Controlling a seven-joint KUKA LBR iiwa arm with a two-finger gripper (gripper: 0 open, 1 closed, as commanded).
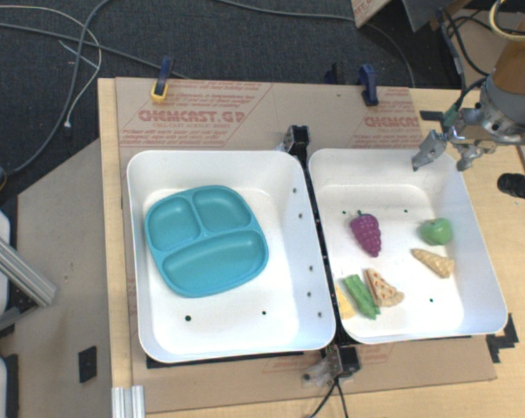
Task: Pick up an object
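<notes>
A KUKA arm's claw (446,152) hangs above the upper rim of the right bin (480,316), at about 1 o'clock from that bin's centre, its 2 fingers spread apart with nothing between them. The grey arm (510,103) reaches in from the right edge of the scene.

Inside the right bin lie 5 toy foods, all well below the claw. A purple bunch of grapes (366,232) sits near the bin's centre. A green apple-like piece (436,231) lies at 3 o'clock from the grapes, and a tan wedge (434,262) rests just beside it at 6 o'clock. At 6 o'clock from the grapes, a green bean-like piece (361,294) lies touching a pizza slice (383,289), with a small yellow piece (343,303) against the bin's left wall at 9 o'clock from them.

The left bin (149,320) holds a teal divided plate (206,239) with 3 compartments, set toward 9 o'clock of the bin's centre.

Both bins rest side by side on a cardboard-covered desk (210,116), which is pinned at its far edge by 2 clamps: 1 blue and yellow (164,77) at 11 o'clock, 1 blue (367,84) at 1 o'clock. Cables (79,42) trail over the dark floor beyond.
</notes>
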